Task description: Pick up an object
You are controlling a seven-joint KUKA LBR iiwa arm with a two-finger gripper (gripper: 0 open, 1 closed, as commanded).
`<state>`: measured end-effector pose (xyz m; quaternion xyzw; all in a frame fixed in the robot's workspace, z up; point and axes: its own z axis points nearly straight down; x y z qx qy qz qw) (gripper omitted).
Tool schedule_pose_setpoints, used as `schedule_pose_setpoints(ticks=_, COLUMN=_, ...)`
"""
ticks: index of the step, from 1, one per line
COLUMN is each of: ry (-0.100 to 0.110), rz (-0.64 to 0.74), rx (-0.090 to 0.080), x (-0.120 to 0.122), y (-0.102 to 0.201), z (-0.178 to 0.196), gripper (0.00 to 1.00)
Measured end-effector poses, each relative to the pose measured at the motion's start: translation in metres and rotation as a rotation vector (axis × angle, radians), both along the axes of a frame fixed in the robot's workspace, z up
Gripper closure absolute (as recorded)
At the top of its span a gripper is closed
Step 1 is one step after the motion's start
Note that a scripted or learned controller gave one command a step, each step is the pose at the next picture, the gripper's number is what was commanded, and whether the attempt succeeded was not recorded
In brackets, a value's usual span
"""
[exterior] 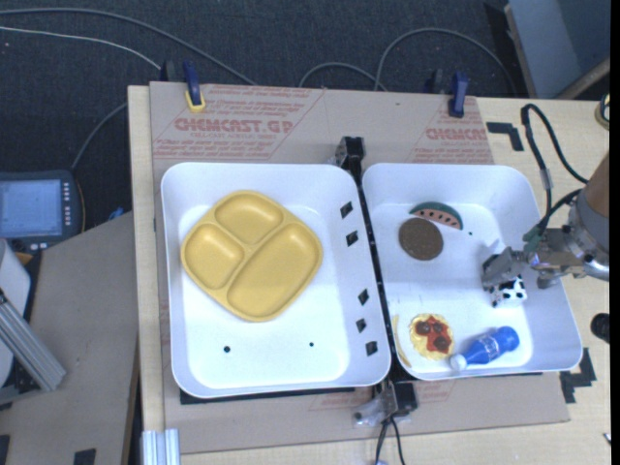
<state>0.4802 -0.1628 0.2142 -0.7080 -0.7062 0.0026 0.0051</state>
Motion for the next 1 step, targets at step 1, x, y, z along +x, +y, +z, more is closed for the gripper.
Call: schedule_pose_setpoints(ticks=1, ry=-0.009, rz=0.003, rx=-0.002, x=0.0024, y=0.0001, z=0.0042, gripper=0.0)
